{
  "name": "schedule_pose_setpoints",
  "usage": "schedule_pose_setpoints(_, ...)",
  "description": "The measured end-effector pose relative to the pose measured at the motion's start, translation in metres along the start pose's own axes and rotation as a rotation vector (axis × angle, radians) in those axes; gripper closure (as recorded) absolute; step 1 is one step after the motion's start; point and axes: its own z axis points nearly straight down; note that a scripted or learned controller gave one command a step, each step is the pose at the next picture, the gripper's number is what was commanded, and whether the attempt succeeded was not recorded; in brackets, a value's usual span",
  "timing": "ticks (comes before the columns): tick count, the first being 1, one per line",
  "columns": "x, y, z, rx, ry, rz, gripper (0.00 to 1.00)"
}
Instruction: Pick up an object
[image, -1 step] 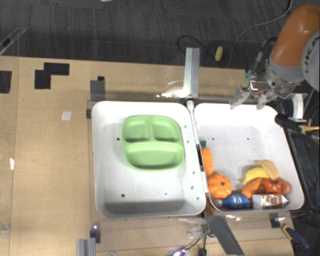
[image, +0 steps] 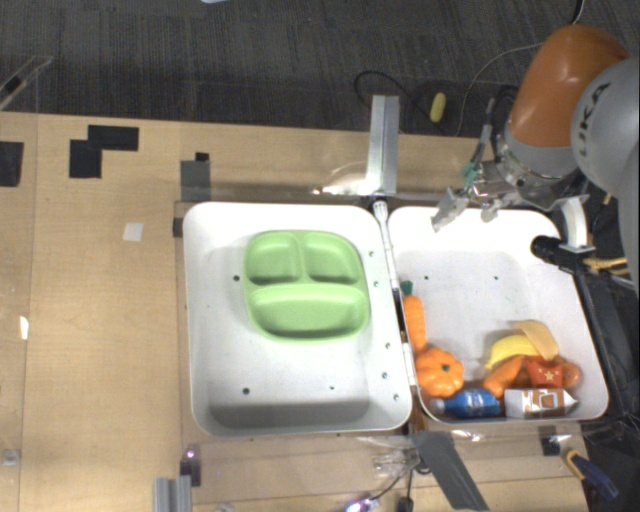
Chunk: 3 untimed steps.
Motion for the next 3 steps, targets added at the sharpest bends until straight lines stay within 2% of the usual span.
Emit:
schedule_pose_setpoints(1,0.069,0.013,0.006,0.001,0.002,0.251,0.00)
schedule_pose_setpoints(2,0.019,-0.050,0.087,0.004,0.000,0.245,0.00)
schedule_pose_setpoints(3,-0.031,-0.032,0.045,-0.002,-0.001,0.197,0.00)
